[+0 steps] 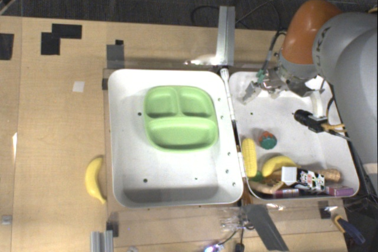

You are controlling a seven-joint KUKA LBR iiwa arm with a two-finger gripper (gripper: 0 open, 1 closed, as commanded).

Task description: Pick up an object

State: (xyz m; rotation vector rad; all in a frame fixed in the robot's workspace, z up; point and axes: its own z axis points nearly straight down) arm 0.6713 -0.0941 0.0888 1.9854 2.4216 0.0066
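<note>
My gripper [249,92] hangs over the far left corner of the right bin [283,104], above bare white floor. Nearer the front of that bin lie an ear of yellow corn [250,157] along the left wall, a yellow banana [276,164] beside it, and a small teal and orange piece [268,140] just behind them. Nothing shows in the gripper. The arm's grey body and orange band cover the bin's far right corner.
A green divided plate [179,117] lies in the left bin [127,186]. Several small items, among them a white cube [289,174], a purple marker [341,191] and a patterned box [311,178], crowd the right bin's front edge. Another banana [94,179] lies on the bench, left of the bins.
</note>
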